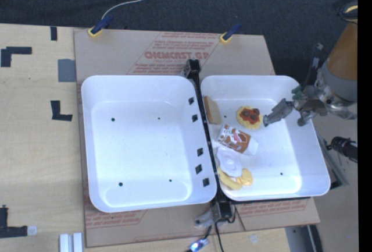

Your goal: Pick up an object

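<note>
While the gripper hangs spread and unladen, a pizza toy lies beside it.

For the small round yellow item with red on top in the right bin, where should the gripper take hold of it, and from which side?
Probably from straight above, closing across the rim of the round yellow item. It lies flat and apart from the packet, so both edges look free. The gripper sits just to its right.

Your arm reaches in from the right, its gripper spread open, fingers pointing leftward and down.
</note>
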